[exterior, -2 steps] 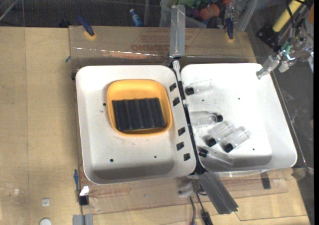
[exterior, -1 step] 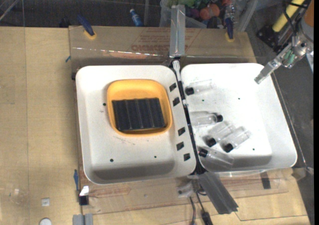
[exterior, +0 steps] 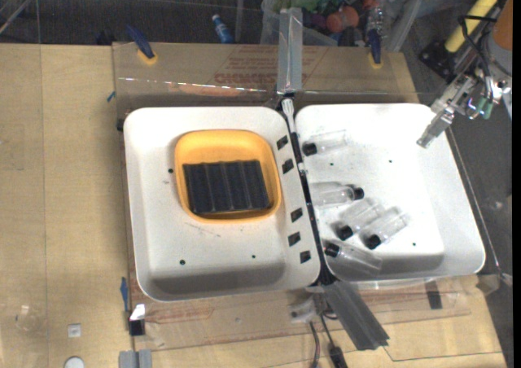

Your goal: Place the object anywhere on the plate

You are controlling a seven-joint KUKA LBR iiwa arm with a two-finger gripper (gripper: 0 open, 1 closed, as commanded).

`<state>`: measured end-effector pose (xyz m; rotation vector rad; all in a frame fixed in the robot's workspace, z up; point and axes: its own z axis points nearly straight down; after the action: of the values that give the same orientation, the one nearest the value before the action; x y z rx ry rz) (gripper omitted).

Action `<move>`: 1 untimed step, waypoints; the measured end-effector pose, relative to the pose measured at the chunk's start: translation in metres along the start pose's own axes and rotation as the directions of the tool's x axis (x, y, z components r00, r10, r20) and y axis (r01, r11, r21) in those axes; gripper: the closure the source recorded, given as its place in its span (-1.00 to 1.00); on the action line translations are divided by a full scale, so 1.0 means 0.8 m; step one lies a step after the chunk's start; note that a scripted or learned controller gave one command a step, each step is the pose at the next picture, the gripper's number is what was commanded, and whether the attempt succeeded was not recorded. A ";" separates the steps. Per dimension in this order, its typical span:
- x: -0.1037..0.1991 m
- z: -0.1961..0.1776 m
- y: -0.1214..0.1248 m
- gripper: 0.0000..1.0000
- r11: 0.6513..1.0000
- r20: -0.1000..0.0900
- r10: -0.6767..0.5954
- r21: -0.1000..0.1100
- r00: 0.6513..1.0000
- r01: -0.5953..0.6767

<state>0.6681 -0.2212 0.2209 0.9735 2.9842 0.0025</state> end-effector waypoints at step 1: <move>0.019 -0.008 0.008 -1.00 0.962 0.002 -0.273 -0.001 0.962 0.273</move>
<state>0.6595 -0.2070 0.2273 0.5523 3.0880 0.0029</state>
